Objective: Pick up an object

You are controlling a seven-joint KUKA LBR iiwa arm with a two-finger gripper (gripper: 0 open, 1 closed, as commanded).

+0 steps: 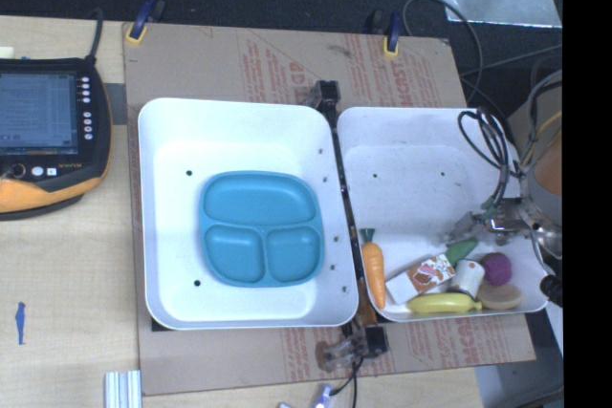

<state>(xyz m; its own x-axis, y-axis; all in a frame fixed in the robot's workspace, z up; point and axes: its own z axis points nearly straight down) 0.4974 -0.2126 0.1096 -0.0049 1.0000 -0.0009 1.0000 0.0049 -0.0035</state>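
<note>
The right bin (402,158) holds a cluster of toy foods in its near corner. An orange carrot (373,272) lies along the left wall, and a yellow banana (443,304) lies along the front wall. Between them are a small printed carton (430,274), a white cup (469,277), a purple piece (496,268), a green piece (462,249) and a tan piece (502,296). My gripper (475,229) is low at the bin's right side, just above the green piece and the cup. Nothing is visibly lifted.
The left bin (163,205) holds a blue divided plate (260,226). A teach pendant (43,134) lies on the bench at far left. Black cables (483,134) loop over the right bin's far right corner. Clamps hold the cardboard base at the back.
</note>
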